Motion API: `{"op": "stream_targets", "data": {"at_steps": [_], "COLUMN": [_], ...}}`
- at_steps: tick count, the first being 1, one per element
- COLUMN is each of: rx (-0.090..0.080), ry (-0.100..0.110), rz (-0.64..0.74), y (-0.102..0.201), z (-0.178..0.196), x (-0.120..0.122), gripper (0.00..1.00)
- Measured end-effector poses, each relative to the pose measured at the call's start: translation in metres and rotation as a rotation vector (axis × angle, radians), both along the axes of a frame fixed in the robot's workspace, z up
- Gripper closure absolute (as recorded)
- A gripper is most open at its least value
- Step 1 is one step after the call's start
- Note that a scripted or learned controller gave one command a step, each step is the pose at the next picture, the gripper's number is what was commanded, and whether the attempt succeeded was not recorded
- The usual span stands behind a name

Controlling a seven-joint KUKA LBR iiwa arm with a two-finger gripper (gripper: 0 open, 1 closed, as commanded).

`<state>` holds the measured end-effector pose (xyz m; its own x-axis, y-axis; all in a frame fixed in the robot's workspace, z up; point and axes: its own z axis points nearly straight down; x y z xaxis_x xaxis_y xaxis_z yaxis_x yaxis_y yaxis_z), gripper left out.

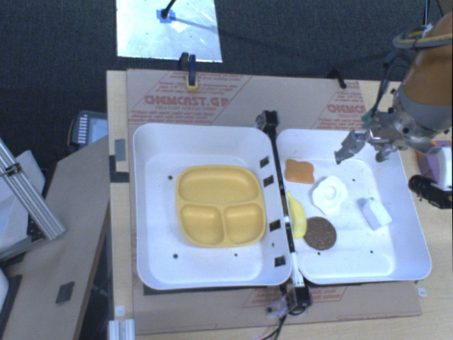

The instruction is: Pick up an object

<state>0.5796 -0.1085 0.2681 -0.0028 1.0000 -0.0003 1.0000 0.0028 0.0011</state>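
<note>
**Ana:** Dark carpet lies around the cardboard-covered bench [212,94], and on it two shallow white plastic bins sit side by side. What is in them?

**Ben:** In the left bin [152,147] there is a yellow plastic tray with three compartments [218,205]. The right bin [403,253] has the small things: an orange toast-shaped piece [299,171], a white fried-egg toy [330,194], a round brown patty [320,233], a yellow curved piece [297,217] close to the divider, and a small pale grey block [374,212].

**Ana:** And the two-finger gripper [362,147]?

**Ben:** It hangs above the upper edge of the right bin, on the grey arm with the orange band [425,76]. Two dark fingers are spread apart and nothing is between them, so it is released and carries nothing.

**Ana:** So which step is this?

**Ben:** I judge it is the approach; no object is picked yet. The toast piece and the egg toy are nearest. The next move needs to choose one, bring the fingers over it, go down and close around it. The egg looks flat, so the grip may slip
</note>
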Motion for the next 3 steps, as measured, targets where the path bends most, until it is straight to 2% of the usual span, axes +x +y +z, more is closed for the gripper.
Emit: {"op": "stream_targets", "data": {"at_steps": [1, 2, 3], "rx": [0.0, 0.001, 0.001], "ry": [0.0, 0.004, 0.004], "rz": [0.0, -0.002, -0.001], "y": [0.0, -0.001, -0.002], "z": [0.0, -0.06, -0.107], "x": [0.0, -0.006, 0.002], "gripper": [0.0, 0.0, 0.0]}}
